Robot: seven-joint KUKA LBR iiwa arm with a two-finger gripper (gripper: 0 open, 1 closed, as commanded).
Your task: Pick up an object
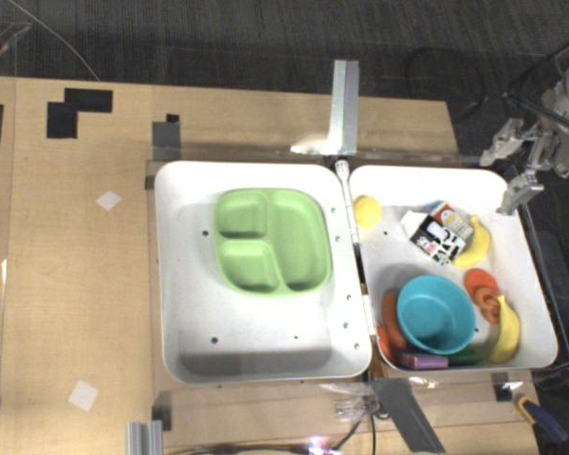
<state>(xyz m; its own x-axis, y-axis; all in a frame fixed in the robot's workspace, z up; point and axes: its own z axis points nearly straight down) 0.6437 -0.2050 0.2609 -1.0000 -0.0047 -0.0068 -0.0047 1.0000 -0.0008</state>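
At the right bin's [541, 282] far right corner the claw [523, 164] is seen hovering, its jaws' state not discernible, and the yellow ball [367, 210] by the divider, lying apart from the clutter, is judged best approached vertically.

Two white bins [185, 282] on wooden bench [66, 282]

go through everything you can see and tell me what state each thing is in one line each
Gripper: over the right bin's far right corner, holding nothing.
Green tray: upright, lying flat in the left bin.
Blue bowl: upright, open side up, in the right bin.
Yellow ball: resting against the divider.
Small box: lying flat.
Banana: lying along the right wall.
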